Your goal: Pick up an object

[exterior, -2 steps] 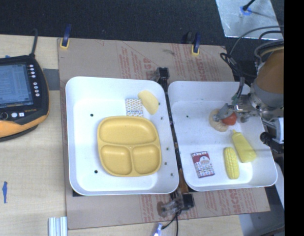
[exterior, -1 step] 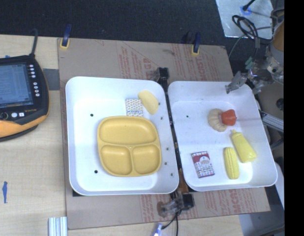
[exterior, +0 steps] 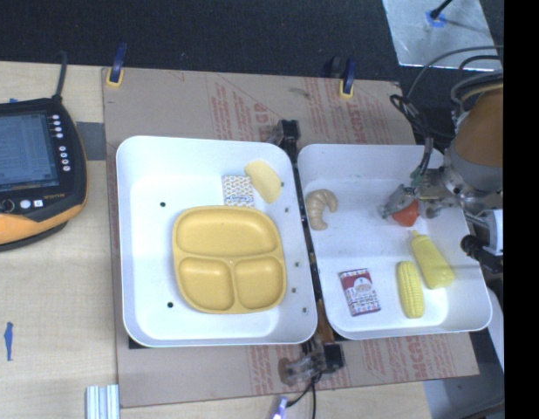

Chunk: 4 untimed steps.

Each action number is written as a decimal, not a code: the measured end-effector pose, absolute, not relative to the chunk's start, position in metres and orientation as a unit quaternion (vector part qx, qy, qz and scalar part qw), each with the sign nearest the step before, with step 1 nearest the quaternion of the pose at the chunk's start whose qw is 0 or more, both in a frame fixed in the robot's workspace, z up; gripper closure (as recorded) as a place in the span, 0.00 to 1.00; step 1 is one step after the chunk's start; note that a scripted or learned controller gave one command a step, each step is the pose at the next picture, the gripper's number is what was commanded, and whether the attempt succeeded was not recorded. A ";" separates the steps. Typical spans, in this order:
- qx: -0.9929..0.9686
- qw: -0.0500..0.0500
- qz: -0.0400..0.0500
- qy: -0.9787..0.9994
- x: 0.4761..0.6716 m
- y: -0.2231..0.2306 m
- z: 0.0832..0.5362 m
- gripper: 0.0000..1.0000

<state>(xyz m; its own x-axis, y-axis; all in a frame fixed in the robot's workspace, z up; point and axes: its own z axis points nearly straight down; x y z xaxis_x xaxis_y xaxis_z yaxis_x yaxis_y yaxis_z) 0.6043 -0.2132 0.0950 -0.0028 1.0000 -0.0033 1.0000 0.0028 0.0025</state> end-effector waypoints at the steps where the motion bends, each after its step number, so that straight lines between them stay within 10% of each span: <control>1: 0.706 0.000 0.000 0.709 0.657 -0.212 0.187 0.00; 2: 0.705 -0.002 -0.002 0.709 0.608 -0.212 0.103 0.00; 3: 0.706 0.000 0.000 0.709 0.653 -0.212 0.216 0.00; 4: 0.705 -0.002 -0.002 0.709 0.580 -0.212 0.095 0.00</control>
